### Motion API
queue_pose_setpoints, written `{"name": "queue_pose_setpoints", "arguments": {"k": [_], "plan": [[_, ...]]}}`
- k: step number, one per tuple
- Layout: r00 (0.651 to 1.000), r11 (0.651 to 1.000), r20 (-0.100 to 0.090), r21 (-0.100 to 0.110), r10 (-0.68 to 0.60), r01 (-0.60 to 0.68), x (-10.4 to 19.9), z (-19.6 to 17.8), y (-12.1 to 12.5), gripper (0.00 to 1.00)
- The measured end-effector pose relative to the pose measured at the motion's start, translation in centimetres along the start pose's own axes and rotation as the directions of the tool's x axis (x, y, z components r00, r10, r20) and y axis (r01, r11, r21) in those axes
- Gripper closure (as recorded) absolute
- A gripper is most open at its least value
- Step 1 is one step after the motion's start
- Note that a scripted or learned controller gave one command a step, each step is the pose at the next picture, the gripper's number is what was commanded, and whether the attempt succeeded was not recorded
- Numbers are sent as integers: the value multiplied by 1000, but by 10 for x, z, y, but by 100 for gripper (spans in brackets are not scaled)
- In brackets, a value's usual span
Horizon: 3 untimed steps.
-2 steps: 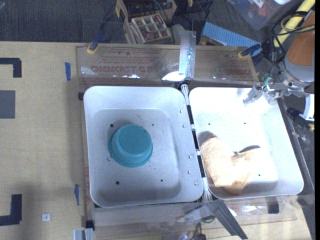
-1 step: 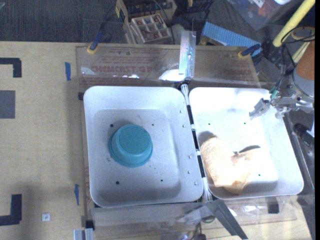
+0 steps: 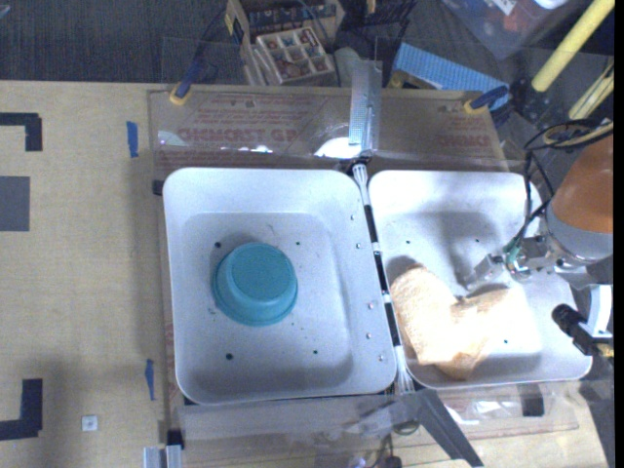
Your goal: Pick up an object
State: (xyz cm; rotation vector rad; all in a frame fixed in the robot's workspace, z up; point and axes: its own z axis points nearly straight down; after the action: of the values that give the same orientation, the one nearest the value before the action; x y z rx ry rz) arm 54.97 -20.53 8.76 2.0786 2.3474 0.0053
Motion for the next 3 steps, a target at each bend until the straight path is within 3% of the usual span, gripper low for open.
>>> {"name": "queue_pose_setpoints", "arguments": {"k": [1,2,3], "plan": [[994,994,-2,0,-109,109,50,-1,16,0],[995,995,0,-5,-104,104,47,-12,17,100],[995,995,0,-5,-104,104,47,-12,17,0]]}}
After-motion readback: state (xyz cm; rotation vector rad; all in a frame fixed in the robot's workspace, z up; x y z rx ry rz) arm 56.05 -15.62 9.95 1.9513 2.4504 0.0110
